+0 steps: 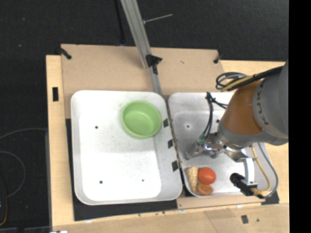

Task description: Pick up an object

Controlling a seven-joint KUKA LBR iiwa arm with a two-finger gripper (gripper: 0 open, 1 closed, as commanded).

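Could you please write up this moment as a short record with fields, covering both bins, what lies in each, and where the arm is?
left bin: holds a green bowl, upright, near its upper right corner
right bin: holds a red ball, a cream piece and a brown piece, clustered at its lower edge
arm: reaches in from the right, over the right bin
gripper: above the cluster, holding nothing visible
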